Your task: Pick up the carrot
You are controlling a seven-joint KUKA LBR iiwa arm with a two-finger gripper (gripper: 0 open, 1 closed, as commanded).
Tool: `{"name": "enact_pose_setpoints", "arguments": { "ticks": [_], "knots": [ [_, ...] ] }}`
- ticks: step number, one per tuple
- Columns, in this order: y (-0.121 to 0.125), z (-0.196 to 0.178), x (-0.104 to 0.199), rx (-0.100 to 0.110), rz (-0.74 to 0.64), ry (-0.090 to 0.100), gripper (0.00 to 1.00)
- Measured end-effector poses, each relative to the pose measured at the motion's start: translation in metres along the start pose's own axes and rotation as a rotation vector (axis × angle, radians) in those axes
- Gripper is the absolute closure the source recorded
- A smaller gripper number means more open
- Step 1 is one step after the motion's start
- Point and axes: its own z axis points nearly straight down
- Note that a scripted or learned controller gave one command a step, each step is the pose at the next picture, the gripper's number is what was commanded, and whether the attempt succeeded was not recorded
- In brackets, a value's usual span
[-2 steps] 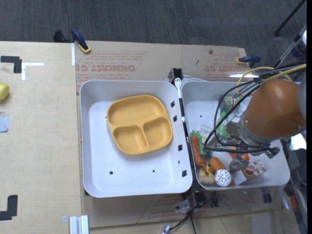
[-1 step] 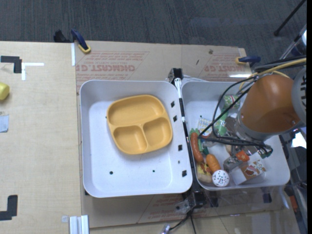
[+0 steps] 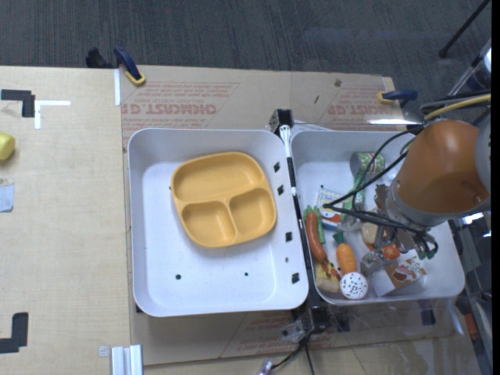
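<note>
Carrot (image 3: 344,255) lies in the right-hand bin (image 3: 445,286), toward that bin's front-left part, its orange body running roughly front to back with the green top pointing away from the front rim. A red sausage-like toy (image 3: 314,237) sits just beside it on the side of the divider between the bins, and a white dotted ball (image 3: 353,286) rests right at its front end. The pincer (image 3: 388,250) hangs low over the clutter just to the carrot's right, near it, under the arm's big orange band (image 3: 439,170). Cables and the wrist hide its tips, so I cannot tell how far it is spread or whether anything is in it. In the left bin (image 3: 148,287) sits a yellow divided plate (image 3: 223,198).
</note>
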Motion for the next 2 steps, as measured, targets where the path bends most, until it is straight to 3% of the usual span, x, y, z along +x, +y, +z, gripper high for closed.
{"name": "enact_pose_setpoints", "arguments": {
  "ticks": [1, 2],
  "knots": [
    [0.0196, -0.0041, 0.0064, 0.009, 0.081, -0.023, 0.00],
    [0.0144, 0.0002, 0.0062, 0.001, 0.252, 0.002, 0.00]
  ]
}}
